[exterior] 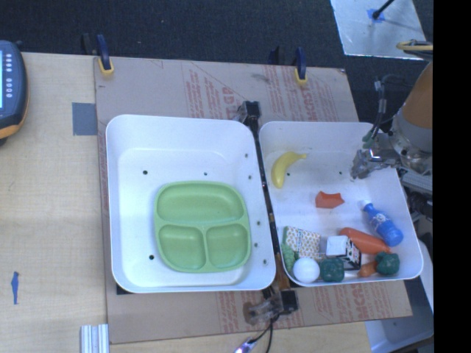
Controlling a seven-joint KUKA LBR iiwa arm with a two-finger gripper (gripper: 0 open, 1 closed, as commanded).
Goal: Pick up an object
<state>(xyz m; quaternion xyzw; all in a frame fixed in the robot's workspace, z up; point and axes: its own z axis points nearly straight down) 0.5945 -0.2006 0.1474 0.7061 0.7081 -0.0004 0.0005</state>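
The gripper hovers at the right bin's far edge; its grasp cannot be told, and descending there risks striking the rim.

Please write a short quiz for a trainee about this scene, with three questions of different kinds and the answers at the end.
1. True or false: the green tray lies in the left bin.
2. Which thing lies nearest the top left corner of the right bin? A) blue bottle B) banana C) white ball
3. Fill in: the pincer is above the right bin's ____ right corner.

Key: 1 true; 2 B; 3 top.
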